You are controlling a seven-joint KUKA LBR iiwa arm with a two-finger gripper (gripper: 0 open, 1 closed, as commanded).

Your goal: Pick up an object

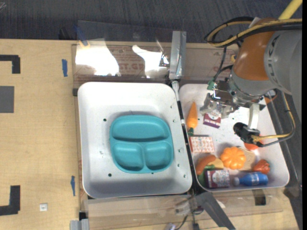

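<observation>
While the hand (pixel 218 110) hovers low, small packet (pixel 211 120) just beneath, carrot (pixel 192 115) beside.

One fixed camera looks down obliquely on both bins (pixel 91 143)

Glossy teal plastic tray (pixel 141 143)

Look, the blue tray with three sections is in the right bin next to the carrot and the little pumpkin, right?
Not quite. The camera view shows the blue tray with three sections in the left bin, by itself. The carrot and the little pumpkin are in the right bin.
</observation>
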